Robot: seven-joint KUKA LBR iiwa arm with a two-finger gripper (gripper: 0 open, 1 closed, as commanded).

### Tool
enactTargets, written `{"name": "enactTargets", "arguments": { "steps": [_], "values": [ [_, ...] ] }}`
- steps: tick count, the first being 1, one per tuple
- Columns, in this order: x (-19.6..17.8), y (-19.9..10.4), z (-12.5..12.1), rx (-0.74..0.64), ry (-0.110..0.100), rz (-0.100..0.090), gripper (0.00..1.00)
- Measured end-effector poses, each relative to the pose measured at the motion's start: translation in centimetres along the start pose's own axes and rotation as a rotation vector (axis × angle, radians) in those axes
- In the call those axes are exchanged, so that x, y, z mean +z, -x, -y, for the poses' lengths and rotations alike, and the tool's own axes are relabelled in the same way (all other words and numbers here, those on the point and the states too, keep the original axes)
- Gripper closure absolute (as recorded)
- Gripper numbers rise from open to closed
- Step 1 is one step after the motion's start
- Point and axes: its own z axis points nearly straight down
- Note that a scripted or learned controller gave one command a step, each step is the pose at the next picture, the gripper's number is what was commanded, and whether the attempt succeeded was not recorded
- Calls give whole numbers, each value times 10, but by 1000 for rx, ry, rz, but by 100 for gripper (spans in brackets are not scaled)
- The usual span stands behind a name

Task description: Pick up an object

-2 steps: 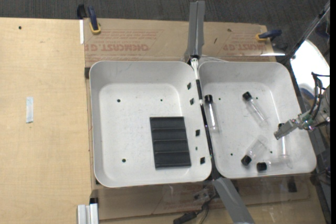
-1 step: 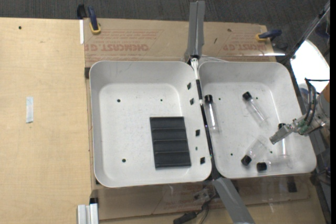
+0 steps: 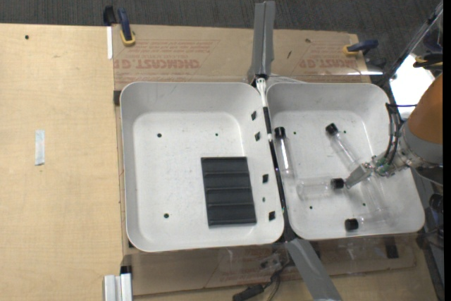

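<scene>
Two white bins sit together; the gripper [image 3: 359, 175] is low inside the right bin [image 3: 310, 99], among clear tubes [image 3: 343, 146]. Whether it grasps anything, I cannot tell.

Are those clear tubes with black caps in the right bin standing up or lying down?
Lying down. The clear tubes rest flat on the right bin floor, pointing different ways.
</scene>
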Motion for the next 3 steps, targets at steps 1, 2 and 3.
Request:
{"name": "enactTargets", "arguments": {
  "steps": [1, 2, 3],
  "values": [
    [-9, 0, 0, 3, 1, 0, 100],
    [1, -54, -98, 49, -1, 0, 100],
    [1, -54, -98, 49, -1, 1, 0]
  ]
}}
